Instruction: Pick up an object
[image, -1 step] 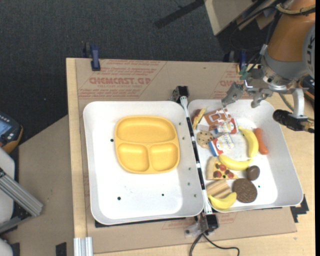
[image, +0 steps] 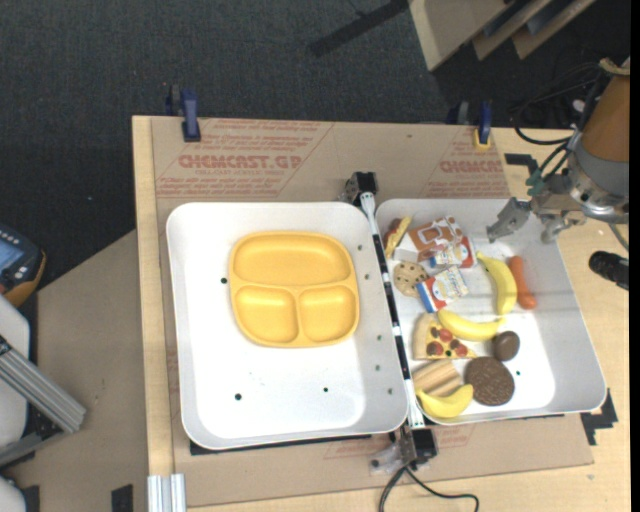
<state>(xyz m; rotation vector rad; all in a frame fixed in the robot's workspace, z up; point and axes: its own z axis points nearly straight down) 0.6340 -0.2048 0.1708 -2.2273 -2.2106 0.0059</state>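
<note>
Nothing was picked yet: my end effector hovered spread apart and holding nothing at two o'clock over the right bin, while a banana, carrot and cookie lay untouched there toward five o'clock.

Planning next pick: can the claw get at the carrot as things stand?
Probably yes. The carrot lies uncovered near the right bin's far-right side, a banana alongside, and the claw hangs just above that corner.
</note>
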